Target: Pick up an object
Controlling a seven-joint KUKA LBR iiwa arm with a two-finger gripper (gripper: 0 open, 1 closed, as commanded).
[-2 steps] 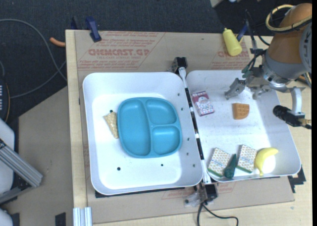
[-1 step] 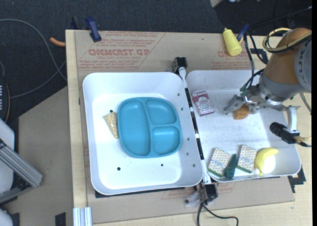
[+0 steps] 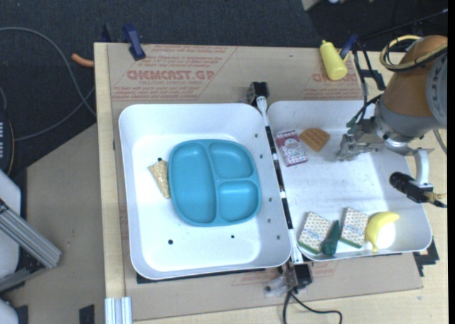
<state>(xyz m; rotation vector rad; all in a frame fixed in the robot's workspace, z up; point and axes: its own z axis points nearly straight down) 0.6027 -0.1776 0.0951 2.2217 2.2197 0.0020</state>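
The task names no single object, so the candidates are the loose items in the right bin (image 3: 323, 113): a tan biscuit-like piece (image 3: 314, 138) and a small maroon-and-white packet (image 3: 290, 148) lie near that bin's far left corner, while two patterned sponges (image 3: 315, 230) (image 3: 353, 225), a dark green marker-like thing (image 3: 330, 240) and a yellow banana (image 3: 381, 229) sit along its near edge. The hand (image 3: 350, 146) hangs low over the bin's floor just right of the tan piece, with nothing visibly between its fingers; whether they are apart or together cannot be told. In the left bin (image 3: 138, 127) next to it, a blue divided plate (image 3: 213, 182) rests with a yellowish sponge (image 3: 161, 176) touching its left rim. A yellow bottle (image 3: 332, 60) lies on the surface (image 3: 170, 67) beyond the right bin.
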